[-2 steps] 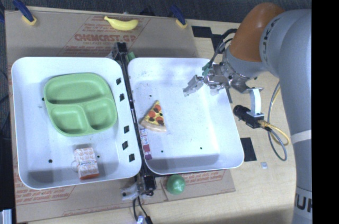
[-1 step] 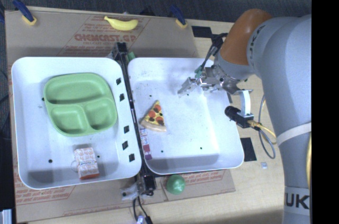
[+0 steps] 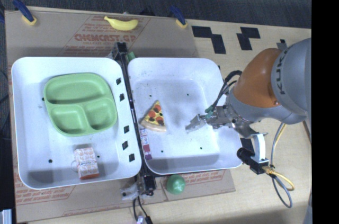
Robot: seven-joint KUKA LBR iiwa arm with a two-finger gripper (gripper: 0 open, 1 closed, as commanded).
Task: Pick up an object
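The grey two-finger gripper (image 3: 195,124) is low inside the right white plastic bin (image 3: 175,66), near its right side. Its fingers look slightly apart with nothing between them, though the view is too small to be sure. The toy pizza slice with red and orange topping (image 3: 154,116) lies flat on the bin floor, to the left of the gripper and apart from it. In the left white bin (image 3: 26,69) rest a green divided plastic tray (image 3: 79,102) and a small printed packet (image 3: 86,161).
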